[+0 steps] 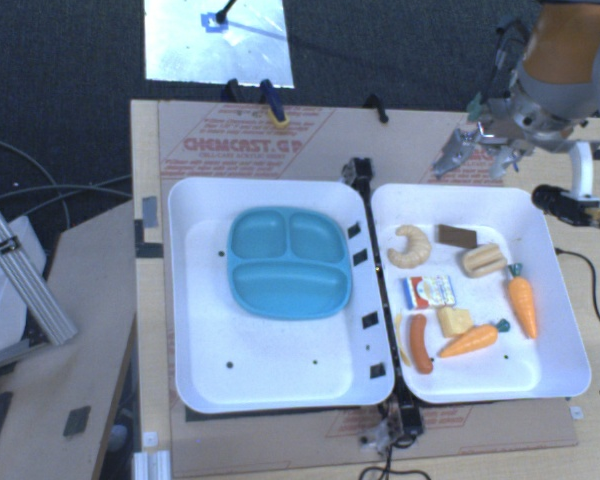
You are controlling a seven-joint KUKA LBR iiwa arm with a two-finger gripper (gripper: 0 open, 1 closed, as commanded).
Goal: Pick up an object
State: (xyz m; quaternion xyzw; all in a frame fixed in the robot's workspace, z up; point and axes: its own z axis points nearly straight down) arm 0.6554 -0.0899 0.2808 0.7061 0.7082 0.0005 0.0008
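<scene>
My gripper (477,156) hangs above the bench beyond the far edge of the right bin (555,258), fingers spread, nothing between them.

All candidates lie in the right bin; taking the croissant (412,246) as my landmark:
- Croissant: far-left part of the bin. Looks like a light, hard plastic toy; curved, so I'd grip across its thick middle.
- Brown block (457,235): just right of the croissant. Flat, low, likely awkward to pinch.
- Bread roll (483,260): further right. Rounded, probably smooth; may slip.
- Small carton (429,291): just nearer the camera than the croissant. Flat-lying, light.
- Cheese cube (454,320): beyond the carton, nearer still. Blocky parallel faces, my best guess for a sure hold.
- Sausage (420,343): nearest, left; thin.
- Two carrots, one long (522,305) toward the right wall, one (470,341) beside the cheese. Tapered; take the thick end.

Surface: smooth white plastic, shallow walls; items will likely slide if nudged. The left bin (205,298), beyond the croissant's left, bears a blue divided plate (288,263). Items are close but mostly apart.
</scene>
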